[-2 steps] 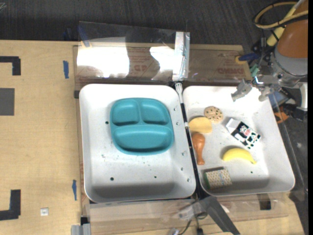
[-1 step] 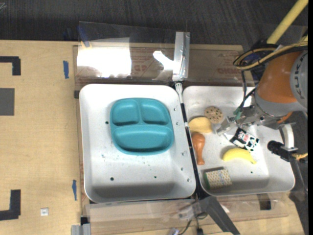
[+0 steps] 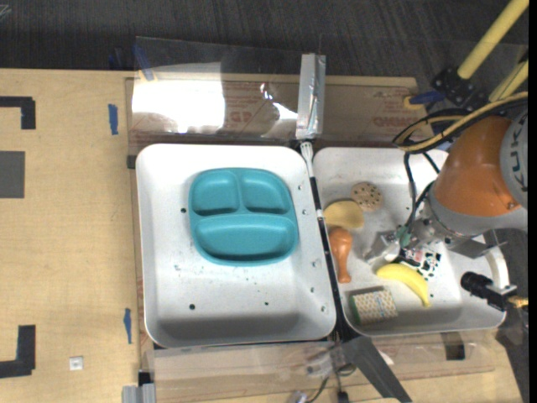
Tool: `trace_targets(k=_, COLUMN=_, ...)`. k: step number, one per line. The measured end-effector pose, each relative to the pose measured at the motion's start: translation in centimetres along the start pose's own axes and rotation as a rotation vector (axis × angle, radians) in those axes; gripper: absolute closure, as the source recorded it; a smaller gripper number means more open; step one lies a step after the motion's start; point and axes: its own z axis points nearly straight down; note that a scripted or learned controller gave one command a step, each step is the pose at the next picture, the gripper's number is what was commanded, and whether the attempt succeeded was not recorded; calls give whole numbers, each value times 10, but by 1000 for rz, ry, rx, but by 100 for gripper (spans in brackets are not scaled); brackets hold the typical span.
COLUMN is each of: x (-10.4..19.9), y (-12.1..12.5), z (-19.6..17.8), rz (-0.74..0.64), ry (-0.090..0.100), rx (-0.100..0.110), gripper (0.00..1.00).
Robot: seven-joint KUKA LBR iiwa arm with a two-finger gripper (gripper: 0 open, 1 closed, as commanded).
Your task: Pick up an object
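Yellow banana lies flat in right bin's front part, w/ gripper just above it.

Right bin: crowded, with cookie at 12 o'clock, yellow piece and carrot along the 9 o'clock wall, packet at 6 o'clock, and banana just beside the gripper at centre. Left bin: the teal divided tray occupies the middle, leaving open floor from 5 to 8 o'clock.
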Motion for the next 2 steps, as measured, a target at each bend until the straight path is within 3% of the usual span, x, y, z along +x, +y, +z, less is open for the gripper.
trace_targets(k=1, x=-13, y=-34, z=2, rz=30, ry=1, rx=2, gripper=0)
trace_targets(k=2, x=7, y=22, z=7, rz=71, ry=9, rx=12, gripper=0)
